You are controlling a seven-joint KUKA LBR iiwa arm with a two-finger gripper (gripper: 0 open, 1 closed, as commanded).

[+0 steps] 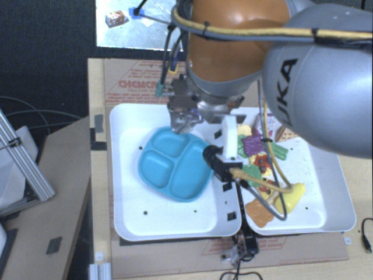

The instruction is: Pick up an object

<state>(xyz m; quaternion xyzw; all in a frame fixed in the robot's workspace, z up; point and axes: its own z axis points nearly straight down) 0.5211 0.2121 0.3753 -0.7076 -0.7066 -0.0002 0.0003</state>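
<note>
Jaws: state cannot tell; gripper [185, 123] sits at far rim of blue moulded-plastic divided plate [175, 165]. Plate lies in left white bin [131, 214]. Judged light, stiff, slick; best pinch on raised rim.

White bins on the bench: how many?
2. The left bin holds a blue divided plate; the right bin, touching it, holds a pile of small toys. The arm covers part of both.
</note>
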